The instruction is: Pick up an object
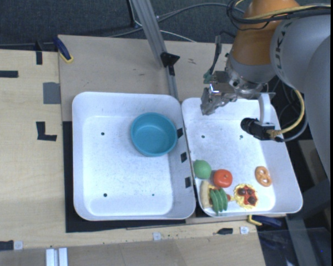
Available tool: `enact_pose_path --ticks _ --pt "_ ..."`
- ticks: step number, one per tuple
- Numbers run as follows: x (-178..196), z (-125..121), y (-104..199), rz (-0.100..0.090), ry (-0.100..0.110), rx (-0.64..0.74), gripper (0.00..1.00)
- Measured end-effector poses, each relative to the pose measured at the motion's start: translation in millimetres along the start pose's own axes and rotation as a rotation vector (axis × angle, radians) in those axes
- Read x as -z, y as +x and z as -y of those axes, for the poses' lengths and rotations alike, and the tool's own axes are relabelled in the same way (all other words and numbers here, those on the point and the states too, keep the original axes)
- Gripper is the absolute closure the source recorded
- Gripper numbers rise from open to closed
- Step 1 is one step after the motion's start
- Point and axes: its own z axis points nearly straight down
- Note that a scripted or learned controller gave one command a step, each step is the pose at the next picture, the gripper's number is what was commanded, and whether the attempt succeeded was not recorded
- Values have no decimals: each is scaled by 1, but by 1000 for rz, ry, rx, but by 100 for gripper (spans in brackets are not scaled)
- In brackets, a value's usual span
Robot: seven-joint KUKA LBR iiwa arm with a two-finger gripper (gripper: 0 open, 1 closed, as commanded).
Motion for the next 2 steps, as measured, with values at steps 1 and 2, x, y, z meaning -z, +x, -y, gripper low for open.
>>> enact_pose_path --ticks 1,2 --pt "-2 -3 51 0 -1 0 100" --pt "-3 15 100 0 -1 0 100"
